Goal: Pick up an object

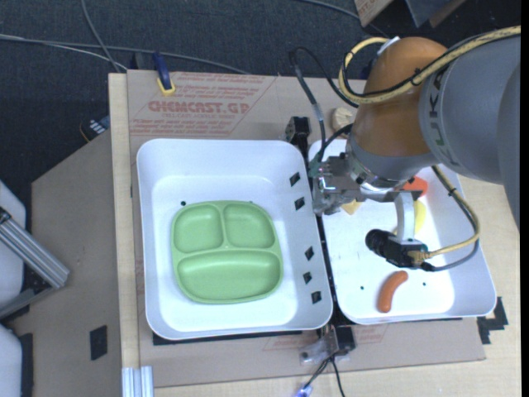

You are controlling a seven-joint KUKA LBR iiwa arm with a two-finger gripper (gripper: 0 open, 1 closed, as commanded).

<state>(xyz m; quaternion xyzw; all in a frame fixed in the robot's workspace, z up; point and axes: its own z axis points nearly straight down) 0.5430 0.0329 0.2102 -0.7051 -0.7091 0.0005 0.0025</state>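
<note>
Gripper (331, 190): centre right of the frame, low over the upper left corner of the right bin (463, 303), just beside the divide between the bins; whether it is spread or closed cannot be told.
Arm (471, 98): grey and orange, covering the upper right.
Yellow piece (420, 218): right of the gripper, partly hidden.
Sausage (393, 290): orange-red, lying in the lower part of the right bin, apart from the gripper.
Green plate (225, 251): three compartments, flat in the middle of the left bin (157, 222).
</note>
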